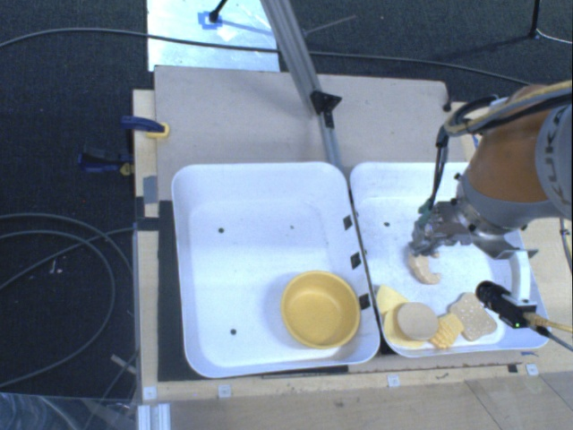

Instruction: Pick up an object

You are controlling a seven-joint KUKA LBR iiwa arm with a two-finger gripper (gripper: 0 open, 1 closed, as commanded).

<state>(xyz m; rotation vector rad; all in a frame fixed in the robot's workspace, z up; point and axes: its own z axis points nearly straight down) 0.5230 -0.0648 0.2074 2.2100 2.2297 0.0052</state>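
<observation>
One pale, curved, croissant-shaped food piece (423, 270) is seen lying on the floor of the right-hand shallow white bin (380, 200), directly below the two-finger gripper (426, 243), whose tips are poised just above it or touching it; which cannot be told. Whether the jaws are open or closed cannot be told; nothing is seen held between them.

Four further items are grouped in that bin's near corner: one yellow wedge-shaped piece (387, 301), one round tan disc (417, 321) lying partly on the wedge, one small yellow waffle-textured piece (445, 332) just beside the disc, and one beige cracker-like piece (472, 316) touching the waffle piece.

One round yellow plastic bowl (320, 308) is noted upright in the left-hand shallow white bin (224, 195), at its near right corner. The two bins are set side by side, rims touching.

One grey arm with an orange band (515, 164) is seen reaching in over the right bin.
</observation>
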